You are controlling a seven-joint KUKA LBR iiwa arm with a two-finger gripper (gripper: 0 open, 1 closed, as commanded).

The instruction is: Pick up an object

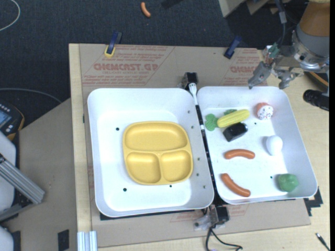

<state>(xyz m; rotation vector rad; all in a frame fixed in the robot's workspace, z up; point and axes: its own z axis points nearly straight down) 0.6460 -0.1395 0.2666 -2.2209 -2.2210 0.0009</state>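
Right now the gripper [272, 77] hangs over the far rim of the right bin [303, 158], jaws apart w/ nothing between them. Nearest thing below the jaws: a white-and-red ball [264, 111], just in front of the tips & a bit left. Further on, left of that, a corn cob [233, 117] lies across a black block [235, 132], w/ a green broccoli-ish piece [210, 122] at its left end. Beyond, a white egg [274, 144] sits almost straight ahead of the jaws, then one sausage [239, 153]. Farthest off: a second sausage [235, 184] & a green lump [287, 182] by the near rim.

Step, as I judge it: approach, no grasp yet. Next move prob. calls for picking a target (the ball is closest), centring the jaws over it, then dropping.

Well off to the left, a yellow divided plate [157, 151] in the left bin [102, 156]. Cardboard [131, 64] under the bins reads "CHEMCAST G P" in red.
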